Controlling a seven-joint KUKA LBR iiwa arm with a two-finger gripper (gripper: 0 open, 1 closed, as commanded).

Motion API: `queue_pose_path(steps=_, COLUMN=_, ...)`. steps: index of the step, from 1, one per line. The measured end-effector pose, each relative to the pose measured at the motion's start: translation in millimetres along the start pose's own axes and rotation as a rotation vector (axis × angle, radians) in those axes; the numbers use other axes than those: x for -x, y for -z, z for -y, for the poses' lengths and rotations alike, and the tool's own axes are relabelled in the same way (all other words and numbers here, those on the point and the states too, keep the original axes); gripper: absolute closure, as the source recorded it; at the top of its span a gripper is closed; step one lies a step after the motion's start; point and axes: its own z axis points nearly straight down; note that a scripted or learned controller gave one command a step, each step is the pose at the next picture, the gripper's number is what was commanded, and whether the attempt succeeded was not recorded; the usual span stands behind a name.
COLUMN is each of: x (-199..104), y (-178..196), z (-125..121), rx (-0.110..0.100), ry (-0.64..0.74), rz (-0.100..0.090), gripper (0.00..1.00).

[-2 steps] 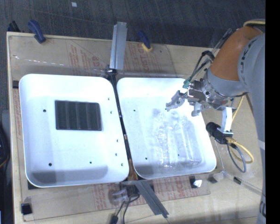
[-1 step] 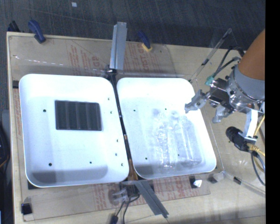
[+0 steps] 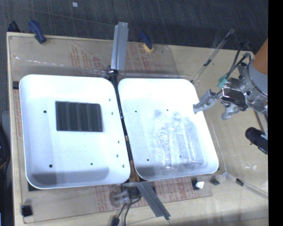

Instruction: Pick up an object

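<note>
Over by the right-hand shallow white plastic bin (image 3: 208,140), the grey metal arm (image 3: 258,76) shows an orange band (image 3: 261,51) at the frame edge above that bin's right wall. Below the band sits a silvery, blocky wrist (image 3: 240,95) with dark cables (image 3: 238,62) looping over it and a small teal fitting (image 3: 221,82). A pale grey finger (image 3: 205,101) juts toward the bin's rim.
</note>
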Motion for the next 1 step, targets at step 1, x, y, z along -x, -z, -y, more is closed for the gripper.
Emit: queue_pose_path(steps=1, x=-32.4, y=58.0, z=-5.6, rx=-0.002, ry=-0.108, rz=-0.001, gripper=0.00)
